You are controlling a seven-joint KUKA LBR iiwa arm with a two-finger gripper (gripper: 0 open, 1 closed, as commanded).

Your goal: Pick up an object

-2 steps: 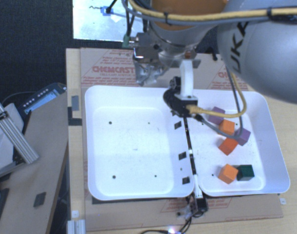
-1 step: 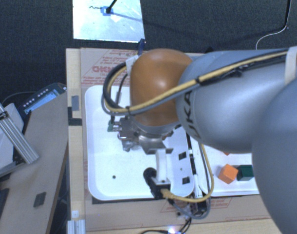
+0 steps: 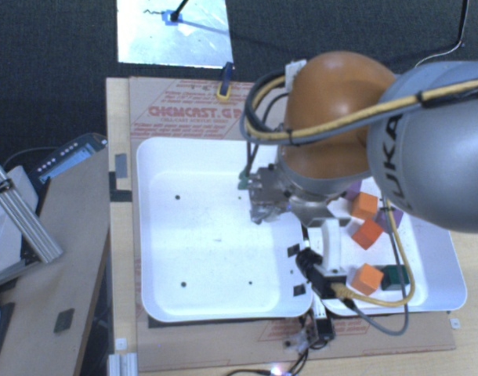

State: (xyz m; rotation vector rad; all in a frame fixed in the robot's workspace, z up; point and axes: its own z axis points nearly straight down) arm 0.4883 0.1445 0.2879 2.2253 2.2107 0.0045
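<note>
Three orange blocks (image 3: pixel 366 231) lie in the right bin (image 3: pixel 447 276), lower right of frame; they look light, stiff, best pinched across flat faces. Whether the hand (image 3: pixel 261 202) is open, I cannot tell.

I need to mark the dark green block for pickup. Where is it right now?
The dark green block lies in the right bin, near its front edge, just right of an orange block.

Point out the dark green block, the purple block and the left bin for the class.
dark green block (image 3: pixel 395 276): camera view, top face.
purple block (image 3: pixel 394 218): camera view, visible side.
left bin (image 3: pixel 154 210): camera view, bare floor.
</note>
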